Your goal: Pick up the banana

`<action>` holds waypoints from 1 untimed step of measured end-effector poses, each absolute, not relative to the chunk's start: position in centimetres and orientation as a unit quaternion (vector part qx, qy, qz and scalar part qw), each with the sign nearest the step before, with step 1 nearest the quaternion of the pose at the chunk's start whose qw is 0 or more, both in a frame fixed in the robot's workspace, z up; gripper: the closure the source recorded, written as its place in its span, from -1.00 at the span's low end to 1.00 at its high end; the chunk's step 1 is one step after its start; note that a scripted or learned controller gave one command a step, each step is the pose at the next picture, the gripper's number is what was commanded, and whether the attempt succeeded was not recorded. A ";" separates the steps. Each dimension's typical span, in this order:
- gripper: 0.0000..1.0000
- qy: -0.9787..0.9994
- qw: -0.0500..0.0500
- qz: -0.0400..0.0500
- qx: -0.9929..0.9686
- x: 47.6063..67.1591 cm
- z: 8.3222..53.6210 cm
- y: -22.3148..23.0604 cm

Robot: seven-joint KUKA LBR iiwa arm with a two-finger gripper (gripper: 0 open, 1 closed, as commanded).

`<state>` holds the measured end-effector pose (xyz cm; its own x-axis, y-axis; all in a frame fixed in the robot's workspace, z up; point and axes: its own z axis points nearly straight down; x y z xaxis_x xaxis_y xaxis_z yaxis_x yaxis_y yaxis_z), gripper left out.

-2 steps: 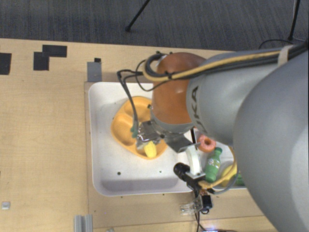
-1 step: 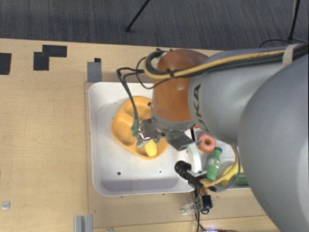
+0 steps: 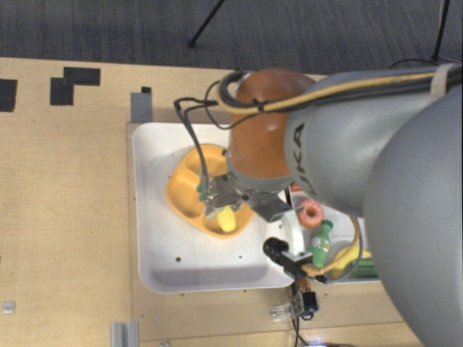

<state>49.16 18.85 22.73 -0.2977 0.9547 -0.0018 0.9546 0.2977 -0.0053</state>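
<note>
My pincer (image 3: 217,202) hangs mid-frame over the orange bowl (image 3: 189,186) in the left white bin (image 3: 155,215), just above a yellow corn cob (image 3: 226,221); I cannot tell its state. The banana (image 3: 346,260) lies lower right, beside a green bottle (image 3: 321,241) and a pink doughnut (image 3: 311,214).

White letters are showing on the grey arm (image 3: 340,157) beside its orange band (image 3: 262,132), running up the casing; only a "K" and part of the next letter are reading clearly, and no other text is making itself out
</note>
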 end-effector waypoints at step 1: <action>1.00 -0.808 0.001 0.003 -0.589 49.3 23.6 18.9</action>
<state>49.28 18.93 23.61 -0.3070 0.9517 -0.0025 0.9517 0.3070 -0.0061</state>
